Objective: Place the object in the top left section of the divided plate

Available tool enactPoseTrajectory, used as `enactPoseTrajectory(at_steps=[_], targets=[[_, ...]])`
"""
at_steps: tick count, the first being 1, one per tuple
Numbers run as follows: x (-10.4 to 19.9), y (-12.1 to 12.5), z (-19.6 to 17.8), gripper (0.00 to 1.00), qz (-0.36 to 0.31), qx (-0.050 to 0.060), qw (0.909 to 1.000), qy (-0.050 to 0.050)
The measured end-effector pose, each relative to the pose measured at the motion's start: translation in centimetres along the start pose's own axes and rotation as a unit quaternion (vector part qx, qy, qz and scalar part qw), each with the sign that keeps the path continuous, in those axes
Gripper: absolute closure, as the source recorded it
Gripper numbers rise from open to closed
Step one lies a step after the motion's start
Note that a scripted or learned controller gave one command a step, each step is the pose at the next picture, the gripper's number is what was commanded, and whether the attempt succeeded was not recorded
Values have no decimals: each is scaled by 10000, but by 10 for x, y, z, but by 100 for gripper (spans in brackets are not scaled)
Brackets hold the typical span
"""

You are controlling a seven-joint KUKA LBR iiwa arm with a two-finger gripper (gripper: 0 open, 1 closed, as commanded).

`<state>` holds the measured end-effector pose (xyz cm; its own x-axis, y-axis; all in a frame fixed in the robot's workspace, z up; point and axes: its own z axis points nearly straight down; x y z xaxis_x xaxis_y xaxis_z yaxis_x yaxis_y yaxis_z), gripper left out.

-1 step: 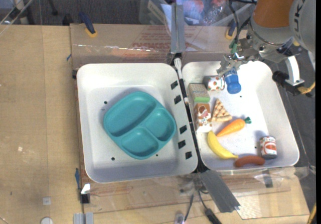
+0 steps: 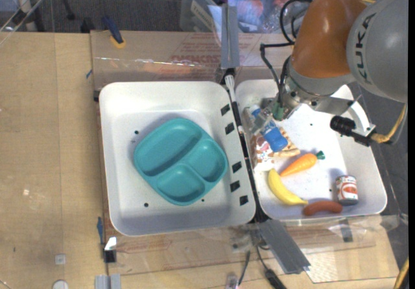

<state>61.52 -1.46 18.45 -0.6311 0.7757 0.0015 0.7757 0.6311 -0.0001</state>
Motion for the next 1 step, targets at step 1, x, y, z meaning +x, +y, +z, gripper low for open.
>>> enactPoseTrajectory(at_steps=[1], targets=[[91,3,0,100,-360,1,9994,0]])
